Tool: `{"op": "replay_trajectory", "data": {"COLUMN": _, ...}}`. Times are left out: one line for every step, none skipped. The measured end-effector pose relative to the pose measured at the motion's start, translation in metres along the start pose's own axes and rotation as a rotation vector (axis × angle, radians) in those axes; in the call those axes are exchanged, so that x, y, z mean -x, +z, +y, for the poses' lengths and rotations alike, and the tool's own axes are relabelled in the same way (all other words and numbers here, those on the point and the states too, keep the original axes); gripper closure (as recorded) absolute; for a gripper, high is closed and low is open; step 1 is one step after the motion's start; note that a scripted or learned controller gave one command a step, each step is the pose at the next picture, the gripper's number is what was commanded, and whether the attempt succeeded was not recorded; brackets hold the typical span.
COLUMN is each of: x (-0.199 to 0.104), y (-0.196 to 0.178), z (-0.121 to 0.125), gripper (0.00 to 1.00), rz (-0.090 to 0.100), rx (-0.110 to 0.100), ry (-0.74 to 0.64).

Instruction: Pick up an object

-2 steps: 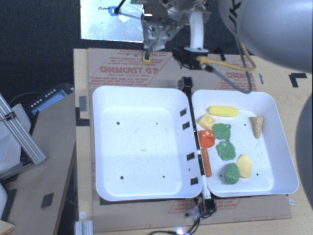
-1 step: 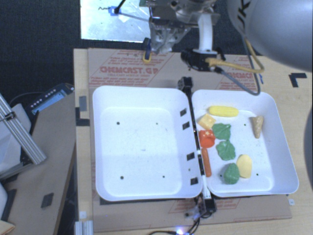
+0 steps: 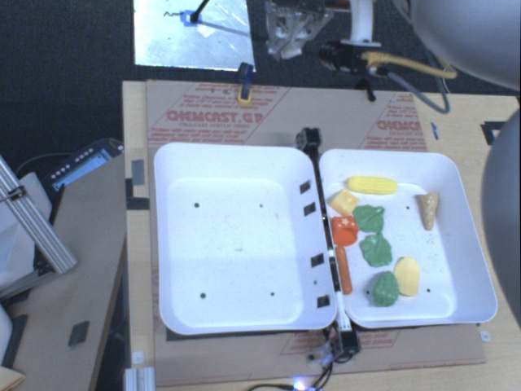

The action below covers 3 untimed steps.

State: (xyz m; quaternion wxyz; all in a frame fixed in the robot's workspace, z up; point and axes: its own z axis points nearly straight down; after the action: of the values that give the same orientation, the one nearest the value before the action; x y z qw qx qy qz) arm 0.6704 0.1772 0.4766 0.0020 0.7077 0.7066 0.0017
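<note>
The right white bin [image 3: 464, 243] holds several toy foods. A yellow corn cob [image 3: 370, 186] lies at its back, with a yellow cheese wedge [image 3: 343, 203], a red tomato [image 3: 344, 230] and an orange carrot [image 3: 344, 269] along its left wall. Two green leafy pieces [image 3: 369, 217] [image 3: 376, 249], a green broccoli [image 3: 383, 288], a yellow lemon [image 3: 407, 275] and a tan cone [image 3: 428, 208] lie further right. My gripper [image 3: 286, 39] hangs high beyond the bins' far edge, well away from every object and with nothing seen in it.
The left white bin [image 3: 236, 235] sits beside the right one, joined by black clips [image 3: 313, 210]. A blue and yellow clamp [image 3: 244, 84] pins the cardboard underlay. A shiny metal sheet [image 3: 191, 19] lies at the back left. Yellow and grey cables [image 3: 407, 65] trail from the wrist.
</note>
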Motion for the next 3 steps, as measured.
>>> {"op": "replay_trajectory", "data": {"x": -0.061, "y": 0.093, "z": -0.004, "gripper": 1.0, "rz": 0.0, "rx": -0.012, "ry": -0.01}}
{"op": "replay_trajectory", "data": {"x": -0.058, "y": 0.052, "z": -0.002, "gripper": 1.0, "rz": 0.003, "rx": -0.001, "ry": -0.007}}
{"op": "replay_trajectory", "data": {"x": -0.057, "y": 0.02, "z": -0.002, "gripper": 1.0, "rz": 0.003, "rx": 0.0, "ry": -0.008}}
